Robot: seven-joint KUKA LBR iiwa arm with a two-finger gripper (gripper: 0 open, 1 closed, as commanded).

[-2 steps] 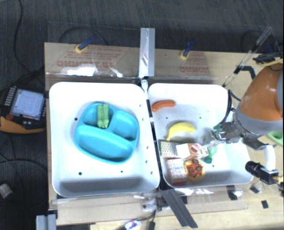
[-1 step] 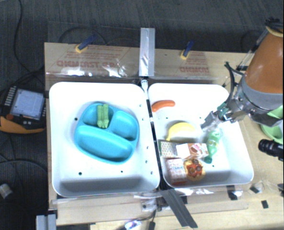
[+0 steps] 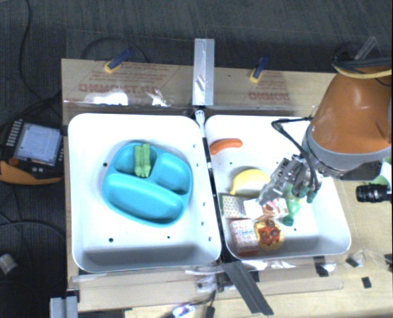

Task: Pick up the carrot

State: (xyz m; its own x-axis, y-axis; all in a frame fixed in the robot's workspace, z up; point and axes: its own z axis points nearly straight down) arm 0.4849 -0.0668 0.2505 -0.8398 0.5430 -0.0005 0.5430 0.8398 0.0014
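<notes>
Looking down on the worktop, I find the carrot [image 3: 224, 145] lying on its side near the far left corner of the right bin [image 3: 329, 177], close to the divider between the bins and apart from the other goods. The gripper [image 3: 283, 189] sits lower in that bin, over a cluster near the near edge: a yellow item [image 3: 248, 180], small packets [image 3: 244, 225] and a red-patterned packet [image 3: 268, 234]. I cannot tell its opening from this angle, nor whether anything is in its grasp. In my judgement the carrot is not held; it lies well clear of the gripper, toward the far left. The left bin [image 3: 90, 177] carries a blue divided dish [image 3: 153, 194] with a green vegetable [image 3: 142, 159] in its upper compartment, irrelevant to this task.
</notes>
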